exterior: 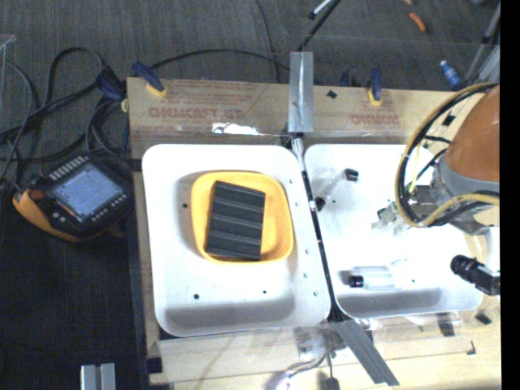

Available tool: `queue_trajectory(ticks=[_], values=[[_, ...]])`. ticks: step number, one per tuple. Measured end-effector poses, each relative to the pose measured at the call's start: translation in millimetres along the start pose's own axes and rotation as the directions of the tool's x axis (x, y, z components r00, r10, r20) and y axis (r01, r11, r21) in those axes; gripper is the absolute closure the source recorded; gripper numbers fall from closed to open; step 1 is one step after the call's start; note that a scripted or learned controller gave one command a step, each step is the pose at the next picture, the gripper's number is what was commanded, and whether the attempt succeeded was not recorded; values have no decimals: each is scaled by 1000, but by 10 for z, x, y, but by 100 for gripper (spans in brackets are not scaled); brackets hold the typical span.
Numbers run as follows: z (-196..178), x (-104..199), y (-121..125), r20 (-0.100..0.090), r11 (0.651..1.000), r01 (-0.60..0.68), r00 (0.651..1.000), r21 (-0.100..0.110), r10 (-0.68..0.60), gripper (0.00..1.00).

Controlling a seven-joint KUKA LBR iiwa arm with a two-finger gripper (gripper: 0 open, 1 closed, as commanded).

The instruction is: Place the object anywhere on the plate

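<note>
Already one dark ridged block (236,219) lies on the single yellow plate (197,193), mid left bin (162,218); gripper state unclear.

A dark grey block (236,219) with ridges across its top lies flat on the yellow plate (280,218). The block is shaped like a rectangle and sits near the middle of the plate, turned just a little. The plate has rounded corners and rests in the left white bin (171,283), with yellow showing all around the block.
</note>
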State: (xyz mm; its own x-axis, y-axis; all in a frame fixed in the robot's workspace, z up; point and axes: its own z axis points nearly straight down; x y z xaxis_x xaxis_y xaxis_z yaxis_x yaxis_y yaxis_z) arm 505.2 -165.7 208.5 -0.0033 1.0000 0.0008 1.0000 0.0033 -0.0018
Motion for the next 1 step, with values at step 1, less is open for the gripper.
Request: queue_trajectory(ticks=[1], values=[[0,-1,0,0,1000,0,1000,0,0,0]])
